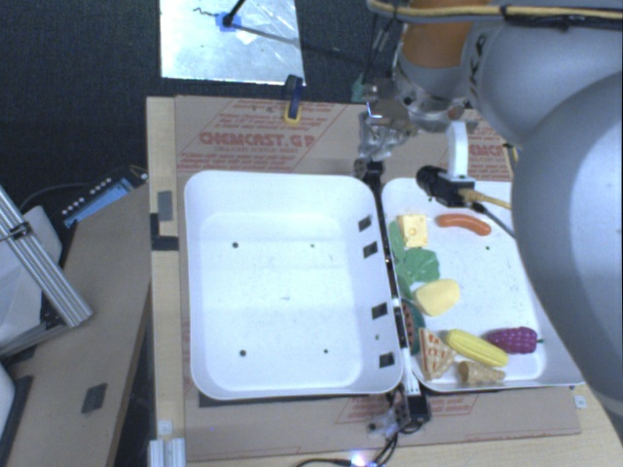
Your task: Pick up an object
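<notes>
A: Where was the gripper [373, 154]?

B: Above the far end of the seam between the two shallow white plastic bins, left bin [282, 280] and right bin [506, 270]. The grey arm [545, 86] with its orange band blocked much of the right side. Couldn't tell how the jaws stood, too small and dark. Nothing visibly held.

A: Pickable things?

B: All in the right bin, all looked like toy food. Count: one yellow cheese-like wedge [414, 230], one orange-red sausage [462, 224], one green leafy piece [417, 265], one pale yellow rounded lump [438, 296], one yellow corn-like cob [475, 346], one purple grape-like cluster [512, 339], one waffle-patterned wedge [435, 354], one tan bit [479, 372] near the front rim. Eight in all, from what showed. The left bin carried only small dark dots.

A: Handling?

B: My guess: light, hard plastic, smooth, so slippery under the jaws. Not fragile. The sausage lay apart from the others, so I'd take it across its narrow middle. The cob likewise, across its width. The cheese wedge sat just beside the bin wall, awkward. The leafy piece looked flat, hard to get under.

A: Anything else?

B: One black cylindrical part [443, 185] hung near the far edge of the right bin, looked like rig hardware. Cardboard [253, 134] covered the bench under the bins.
</notes>
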`<state>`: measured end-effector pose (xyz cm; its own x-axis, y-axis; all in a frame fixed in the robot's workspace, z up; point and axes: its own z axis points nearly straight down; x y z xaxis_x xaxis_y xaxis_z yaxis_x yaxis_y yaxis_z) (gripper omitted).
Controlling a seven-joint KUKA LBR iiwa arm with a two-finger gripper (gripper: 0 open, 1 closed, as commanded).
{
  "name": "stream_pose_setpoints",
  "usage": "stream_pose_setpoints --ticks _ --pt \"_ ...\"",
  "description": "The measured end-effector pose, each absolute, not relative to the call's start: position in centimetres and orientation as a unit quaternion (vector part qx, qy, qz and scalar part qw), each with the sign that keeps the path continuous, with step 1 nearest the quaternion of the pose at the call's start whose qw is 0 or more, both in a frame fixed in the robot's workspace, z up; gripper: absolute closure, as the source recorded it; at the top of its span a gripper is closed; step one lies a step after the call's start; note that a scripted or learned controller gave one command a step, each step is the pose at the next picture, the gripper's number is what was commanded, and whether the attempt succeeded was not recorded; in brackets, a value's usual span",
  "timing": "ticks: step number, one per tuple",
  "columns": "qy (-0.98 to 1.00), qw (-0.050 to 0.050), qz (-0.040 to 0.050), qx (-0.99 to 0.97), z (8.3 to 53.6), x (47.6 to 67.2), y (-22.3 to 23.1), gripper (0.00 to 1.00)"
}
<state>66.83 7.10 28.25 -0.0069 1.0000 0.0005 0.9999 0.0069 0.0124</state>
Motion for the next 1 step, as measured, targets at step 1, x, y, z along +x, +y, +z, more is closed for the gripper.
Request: stream_pose_setpoints --ticks 1 --pt "0.706 0.002 0.0005 0.708 28.78 66.9 -0.22 1.0"
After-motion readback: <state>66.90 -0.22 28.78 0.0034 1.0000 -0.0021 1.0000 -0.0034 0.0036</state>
